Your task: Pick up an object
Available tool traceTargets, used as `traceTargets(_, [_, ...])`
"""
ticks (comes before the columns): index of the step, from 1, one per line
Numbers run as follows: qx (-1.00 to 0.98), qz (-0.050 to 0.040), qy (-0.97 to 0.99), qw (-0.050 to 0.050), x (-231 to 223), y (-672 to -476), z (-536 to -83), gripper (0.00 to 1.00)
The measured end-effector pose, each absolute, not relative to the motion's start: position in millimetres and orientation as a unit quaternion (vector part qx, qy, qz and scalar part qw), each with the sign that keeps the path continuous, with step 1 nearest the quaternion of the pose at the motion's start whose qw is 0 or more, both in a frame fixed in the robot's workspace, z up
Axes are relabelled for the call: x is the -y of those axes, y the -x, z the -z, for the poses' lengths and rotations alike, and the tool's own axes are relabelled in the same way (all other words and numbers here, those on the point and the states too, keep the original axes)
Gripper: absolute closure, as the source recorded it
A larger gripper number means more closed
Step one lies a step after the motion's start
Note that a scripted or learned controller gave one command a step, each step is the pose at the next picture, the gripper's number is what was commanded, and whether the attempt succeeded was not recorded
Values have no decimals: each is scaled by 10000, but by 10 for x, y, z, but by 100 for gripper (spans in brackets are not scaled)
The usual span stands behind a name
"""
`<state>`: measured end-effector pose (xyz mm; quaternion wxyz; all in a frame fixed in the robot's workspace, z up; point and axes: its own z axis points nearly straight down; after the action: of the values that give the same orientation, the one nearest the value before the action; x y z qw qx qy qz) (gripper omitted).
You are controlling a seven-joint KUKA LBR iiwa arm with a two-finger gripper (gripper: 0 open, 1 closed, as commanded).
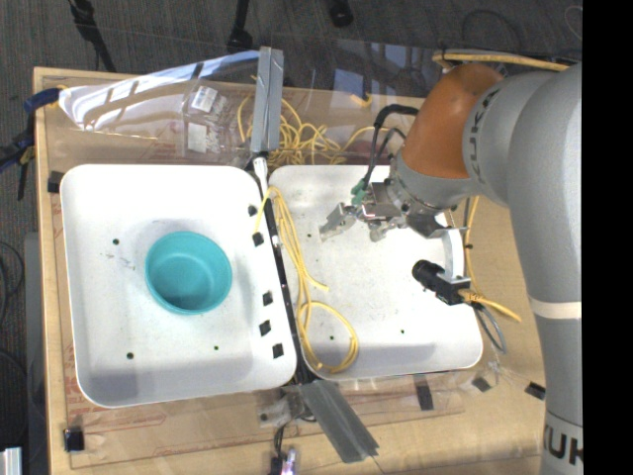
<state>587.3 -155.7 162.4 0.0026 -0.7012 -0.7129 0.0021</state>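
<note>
There are two white bins side by side on the surface [148, 424]. The left bin [89, 265] fills the left half of the frame and the right bin [396, 334] sits in the middle right.

One teal bowl [189, 271] sits upright in the left bin, a bit left of that bin's middle. It is the only loose thing in the two bins that could be picked up.

The tool [336, 223] hangs over the upper part of the right bin. It points left, toward the wall between the bins. The metal tips are small and shiny, and I cannot tell how they are set. Nothing can be seen between them.

The bowl is well apart from the tool. It lies to the left and a little lower in the frame, on the other side of the wall between the bins.

One grey arm [534, 166] comes in from the right of the frame, with one orange band [443, 127] above the wrist.

A yellow cable [316, 305] runs down the left side of the right bin and makes one loop near the lower edge. More yellow cable [297, 137] lies in a heap on the surface above the bins.
</note>
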Motion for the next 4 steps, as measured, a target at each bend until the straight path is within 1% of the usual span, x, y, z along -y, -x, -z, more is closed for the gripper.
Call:
traceTargets(1, [7396,-30,6730,-68,1158,-5451,-943,0])
traceTargets(2, [7427,-21,6696,-26,1119,-5455,-1034,100])
traceTargets(3, [7416,-32,6709,-44,1147,-5454,-1041,0])
traceTargets(4, [7349,-13,6782,14,1241,-4956,-911,0])
